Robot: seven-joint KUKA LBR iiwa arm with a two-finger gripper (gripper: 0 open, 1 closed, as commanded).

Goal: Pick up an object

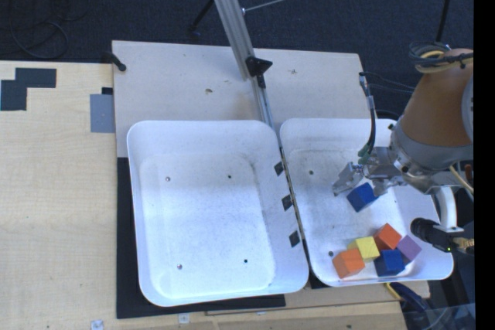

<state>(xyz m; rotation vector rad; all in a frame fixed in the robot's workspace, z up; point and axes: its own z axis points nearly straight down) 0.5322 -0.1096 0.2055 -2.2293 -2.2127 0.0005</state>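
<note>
My gripper (362, 183) hangs over the middle of the right bin (325, 143), below the grey wrist and orange band of the arm. A blue cube (362, 199) lies directly under its tip, partly covered by it. Whether the cube is gripped or just resting on the bin floor beneath the gripper is unclear. A cluster of small blocks sits in the bin's near right corner: an orange cube (348, 263), a yellow cube (366, 248), a second blue cube (390, 263), a red-orange block (388, 235) and a purple block (409, 249).
The left bin (155, 166) stands beside the right one, with a divider and black clips (287, 202) between them. A slanted aluminium bar (232, 19) rises behind the bins. The arm's bulk overhangs the right bin's right rim.
</note>
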